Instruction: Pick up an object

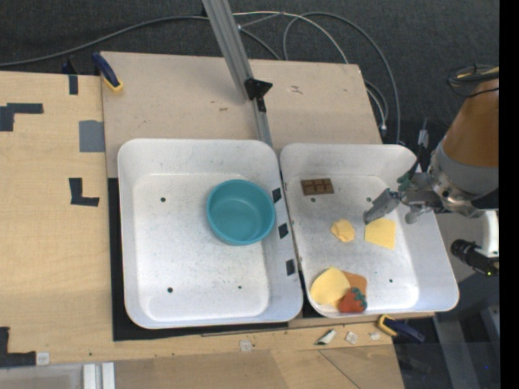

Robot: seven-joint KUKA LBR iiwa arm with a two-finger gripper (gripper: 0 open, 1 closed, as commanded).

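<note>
left bin (146,217) has a teal bowl (240,211) at centre frame. right bin (422,290) holds a brown bar (317,187), two yellow pieces (343,231) (381,233), and yellow, orange and red bits (339,290) at lower right. gripper (388,207) hovers above the yellow pieces, can't tell its opening, nothing visibly held.

Robotics lab or test cell. Plywood tabletop (49,168) patched with dark tape marks (79,191), two shallow white plastic bins (138,168) side by side, loose black cables (340,31) over dark carpet, slanted grey metal camera pole (231,43), blue-and-yellow clamps (108,72) at the board edges.
</note>
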